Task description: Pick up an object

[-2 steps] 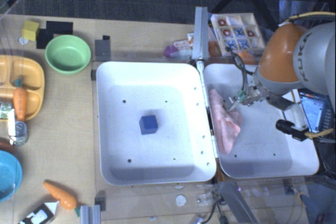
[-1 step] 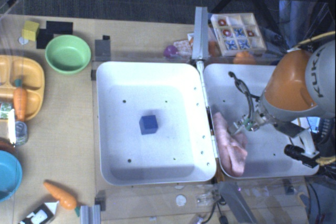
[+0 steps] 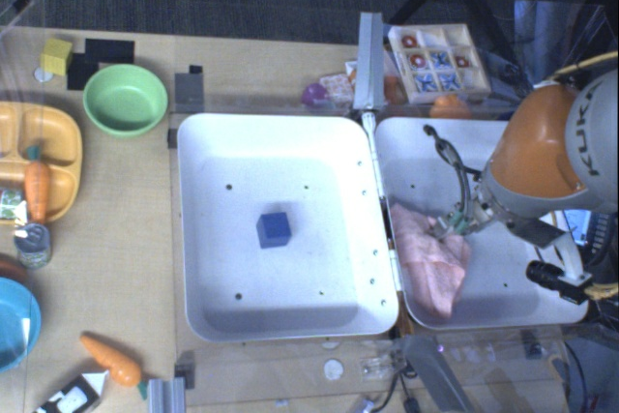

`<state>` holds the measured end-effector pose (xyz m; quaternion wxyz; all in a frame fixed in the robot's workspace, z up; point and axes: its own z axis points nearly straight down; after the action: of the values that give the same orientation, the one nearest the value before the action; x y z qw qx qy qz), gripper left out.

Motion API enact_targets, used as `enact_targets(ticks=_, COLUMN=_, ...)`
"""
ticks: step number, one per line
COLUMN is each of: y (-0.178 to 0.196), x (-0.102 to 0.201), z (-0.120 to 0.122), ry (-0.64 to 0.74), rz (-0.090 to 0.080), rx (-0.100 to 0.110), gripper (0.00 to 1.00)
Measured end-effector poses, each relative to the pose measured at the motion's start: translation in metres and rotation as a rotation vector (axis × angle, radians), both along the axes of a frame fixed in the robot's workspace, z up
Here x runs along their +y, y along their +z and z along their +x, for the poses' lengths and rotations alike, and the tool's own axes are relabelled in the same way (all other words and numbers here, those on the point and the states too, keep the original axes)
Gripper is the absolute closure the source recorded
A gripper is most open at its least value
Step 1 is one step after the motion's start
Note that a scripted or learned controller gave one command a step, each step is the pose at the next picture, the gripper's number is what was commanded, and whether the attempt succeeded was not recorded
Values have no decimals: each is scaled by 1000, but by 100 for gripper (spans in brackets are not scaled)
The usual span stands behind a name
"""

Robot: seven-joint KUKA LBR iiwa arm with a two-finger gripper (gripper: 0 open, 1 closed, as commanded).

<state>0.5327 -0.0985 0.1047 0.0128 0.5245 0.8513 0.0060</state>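
Observation:
A small blue cube (image 3: 275,228) sits near the middle of the left white bin (image 3: 208,295). A crumpled pink cloth (image 3: 430,261) lies along the left side of the right white bin (image 3: 503,305). My gripper (image 3: 450,225) hangs from the grey and orange arm (image 3: 542,155) and is down at the cloth's upper right edge, touching or nearly touching it. The gripper's tip is small and partly lost against the cloth.
Left of the bins stand a green bowl (image 3: 125,98), a yellow divided tray (image 3: 39,160) with a carrot, and a blue plate (image 3: 14,324). Another carrot (image 3: 114,361) lies at the front left. A tic-tac-toe box (image 3: 435,61) and small toys sit behind the bins.

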Motion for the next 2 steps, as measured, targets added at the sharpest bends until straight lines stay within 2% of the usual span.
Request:
enact_targets(ticks=1, y=68, x=-20, z=77, ry=466, rz=-8, rx=17, gripper=100)
enact_targets(ticks=2, y=68, x=-20, z=77, ry=466, rz=-7, rx=17, gripper=0)
